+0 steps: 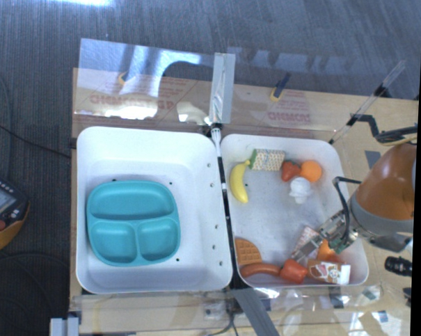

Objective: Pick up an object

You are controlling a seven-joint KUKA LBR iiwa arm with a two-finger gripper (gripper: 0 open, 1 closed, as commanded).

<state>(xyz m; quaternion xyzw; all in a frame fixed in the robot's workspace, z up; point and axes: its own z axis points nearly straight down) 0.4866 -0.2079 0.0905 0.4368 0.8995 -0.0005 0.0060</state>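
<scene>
My pincer [317, 244] hangs low at the right bin's [264, 218] five o'clock corner, beside a small packet [307, 238]; I cannot tell its state. A banana [238, 183] lies at ten o'clock, and a teal tray [132, 221] fills the left bin [128, 145].

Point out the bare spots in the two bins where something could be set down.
Right bin: bare floor in the middle, between the banana, the white piece and the waffle. Its far edge and near right corner, by the gripper, are crowded. Left bin: a bare strip beyond the teal tray, whose compartments hold nothing.
</scene>
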